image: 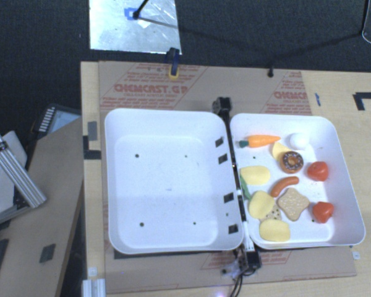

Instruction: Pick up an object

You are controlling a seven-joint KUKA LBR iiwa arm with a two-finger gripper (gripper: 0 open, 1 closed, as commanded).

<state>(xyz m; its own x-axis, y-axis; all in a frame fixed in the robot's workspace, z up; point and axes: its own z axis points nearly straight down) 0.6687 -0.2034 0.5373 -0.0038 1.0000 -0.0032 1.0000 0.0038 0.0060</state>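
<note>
Beyond the tabletop's (142,82) far edge a thin black cable (270,72) crosses the dark floor, and a pale wire (366,8) loops nearby. At the tabletop's near edge sits a small wire tangle (244,266) with a black connector.

Even, diffuse overhead light washes two white bins (167,184) on the bench (191,85) — their floors bright, nearly blown out, with soft grey shading along the inner walls. A metal sheet (134,17) at top catches mild glare. The dark floor swallows detail — the frame is slightly soft and grainy throughout.
</note>
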